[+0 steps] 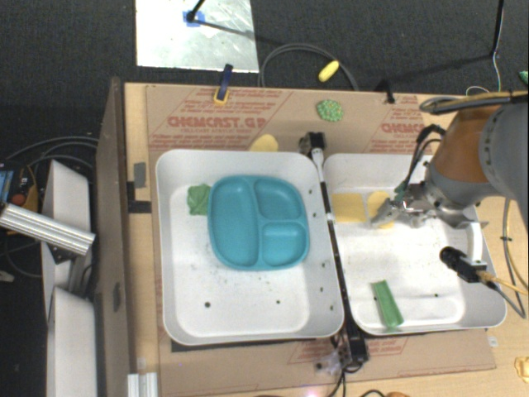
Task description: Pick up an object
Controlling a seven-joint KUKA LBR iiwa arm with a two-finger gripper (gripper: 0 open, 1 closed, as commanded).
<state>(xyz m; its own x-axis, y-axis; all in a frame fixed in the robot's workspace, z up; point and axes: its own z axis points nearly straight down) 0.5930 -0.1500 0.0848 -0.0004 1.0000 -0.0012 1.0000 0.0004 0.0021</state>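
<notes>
Yellow: 2 pale pieces in the right bin (463, 308), a flat slab (349, 208) and a rounder bit (378, 200) just beside it, both near the bin's far wall.
Gripper: the gripper (388, 212) sits low over the rounder bit, arm reaching in from the right; whether the claw is released or clenched, I cannot tell (the tips blur into the yellow).
Other pick: a green strip (386, 303) lies near the bin's front, well apart.
Left bin: the left bin (178, 304) holds a blue tray (258, 222) with a green scrap (197, 198) at its edge.
Doing it well: centre on 1 piece, not the seam between the 2; go straight down, close fully, lift slowly, clear of the wall.
</notes>
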